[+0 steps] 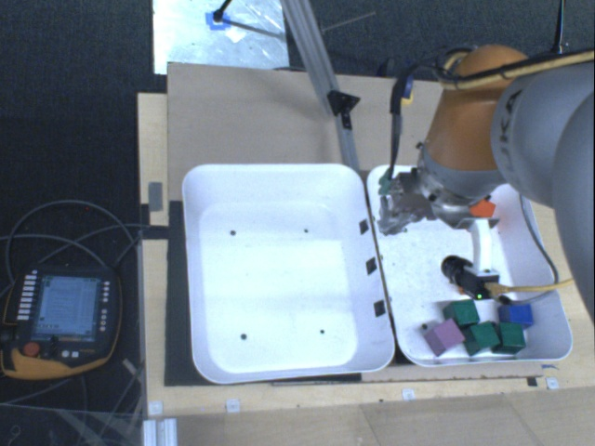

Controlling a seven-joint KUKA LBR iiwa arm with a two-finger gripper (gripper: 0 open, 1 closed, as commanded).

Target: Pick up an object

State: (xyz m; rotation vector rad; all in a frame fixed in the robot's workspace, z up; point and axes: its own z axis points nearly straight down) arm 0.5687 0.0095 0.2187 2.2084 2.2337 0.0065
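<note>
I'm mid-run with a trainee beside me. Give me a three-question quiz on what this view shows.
1. True or false: the small purple block lies in the left shallow white bin.
2. Which colour is most common among the blocks in the right shallow white bin? A) green B) blue C) purple
3. Fill in: the two-finger gripper is over the right bin's ___ end, the blocks at its near end.

Key: 1 false; 2 A; 3 far.
</note>
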